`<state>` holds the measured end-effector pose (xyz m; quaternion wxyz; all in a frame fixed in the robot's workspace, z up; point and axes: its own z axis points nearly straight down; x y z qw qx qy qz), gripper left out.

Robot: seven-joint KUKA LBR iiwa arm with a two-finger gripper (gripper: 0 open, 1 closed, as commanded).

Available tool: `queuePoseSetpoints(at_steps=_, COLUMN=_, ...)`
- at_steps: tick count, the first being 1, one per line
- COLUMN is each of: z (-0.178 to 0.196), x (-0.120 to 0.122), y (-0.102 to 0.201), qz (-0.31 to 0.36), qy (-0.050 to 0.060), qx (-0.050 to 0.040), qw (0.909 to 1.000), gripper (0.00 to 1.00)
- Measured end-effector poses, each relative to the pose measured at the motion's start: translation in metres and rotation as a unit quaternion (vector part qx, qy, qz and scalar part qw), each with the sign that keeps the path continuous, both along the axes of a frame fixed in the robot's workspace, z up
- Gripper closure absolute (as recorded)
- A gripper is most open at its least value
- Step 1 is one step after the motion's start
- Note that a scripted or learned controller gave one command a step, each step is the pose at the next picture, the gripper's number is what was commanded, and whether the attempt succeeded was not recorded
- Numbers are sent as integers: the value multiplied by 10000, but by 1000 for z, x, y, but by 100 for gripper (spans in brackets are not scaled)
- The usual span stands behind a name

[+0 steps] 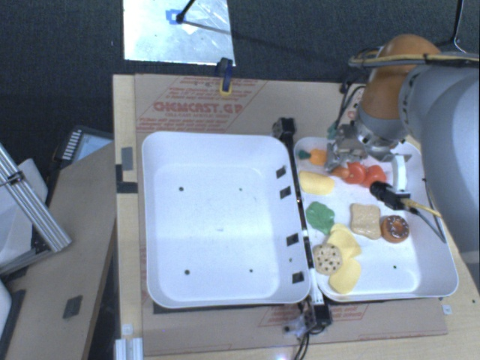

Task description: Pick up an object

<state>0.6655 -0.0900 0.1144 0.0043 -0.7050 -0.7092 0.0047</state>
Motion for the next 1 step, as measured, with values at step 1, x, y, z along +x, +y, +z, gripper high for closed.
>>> queuePoseSetpoints(at_steps=1, z=169, x=-15, y=74, qz=30, qy=-153, qx=16, qw=9999, gripper=100)
